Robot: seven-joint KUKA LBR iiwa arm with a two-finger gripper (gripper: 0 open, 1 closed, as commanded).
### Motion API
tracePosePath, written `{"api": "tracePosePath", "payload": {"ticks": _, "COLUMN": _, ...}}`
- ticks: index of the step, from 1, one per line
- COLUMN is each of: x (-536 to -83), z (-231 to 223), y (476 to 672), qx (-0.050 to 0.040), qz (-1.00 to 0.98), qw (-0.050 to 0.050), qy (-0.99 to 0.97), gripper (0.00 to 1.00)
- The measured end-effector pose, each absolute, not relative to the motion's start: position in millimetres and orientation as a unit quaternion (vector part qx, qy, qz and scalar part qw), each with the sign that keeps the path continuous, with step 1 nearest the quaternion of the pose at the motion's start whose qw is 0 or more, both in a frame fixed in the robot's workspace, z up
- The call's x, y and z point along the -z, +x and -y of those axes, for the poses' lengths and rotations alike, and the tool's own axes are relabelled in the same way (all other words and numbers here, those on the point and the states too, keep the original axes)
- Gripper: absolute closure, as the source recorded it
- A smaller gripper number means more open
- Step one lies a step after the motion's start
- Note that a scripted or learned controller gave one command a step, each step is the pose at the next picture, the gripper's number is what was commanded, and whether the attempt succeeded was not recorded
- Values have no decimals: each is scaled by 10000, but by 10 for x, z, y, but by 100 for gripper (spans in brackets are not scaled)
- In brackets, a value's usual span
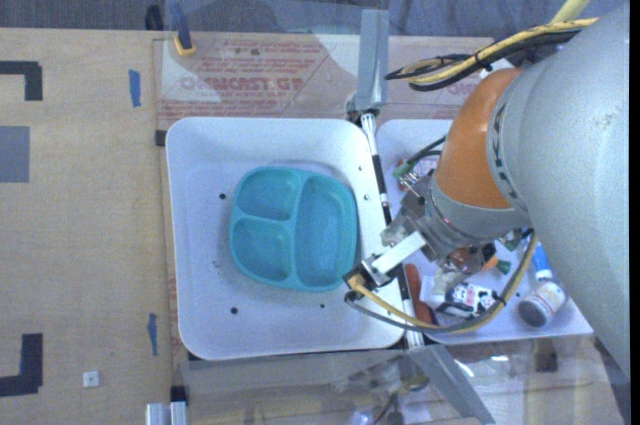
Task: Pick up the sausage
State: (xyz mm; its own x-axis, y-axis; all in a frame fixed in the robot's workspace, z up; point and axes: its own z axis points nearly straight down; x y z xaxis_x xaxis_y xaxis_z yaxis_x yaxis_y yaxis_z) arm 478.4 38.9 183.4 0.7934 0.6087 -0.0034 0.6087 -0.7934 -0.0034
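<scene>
The sausage is a reddish-brown stick lying near the front left corner of the right bin; its upper end is hidden under the arm. My gripper is down in that bin just right of the sausage, largely covered by the orange-banded wrist. I see nothing held in it.
A teal divided plate sits in the left bin. In the right bin, small items crowd around the gripper: a white bottle with a grey cap, an orange piece and a blue piece. A yellow cable loops over the divider.
</scene>
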Motion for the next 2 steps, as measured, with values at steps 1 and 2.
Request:
{"api": "tracePosePath", "payload": {"ticks": 1, "x": -1834, "z": 145, "y": 4786, "qx": -25, "qz": 3083, "qw": 16, "qy": -9513, "gripper": 0}}
{"api": "tracePosePath", "payload": {"ticks": 2, "x": -1834, "z": 518, "y": 4785, "qx": -20, "qz": 2759, "qw": 9, "qy": -9612, "gripper": 0}}
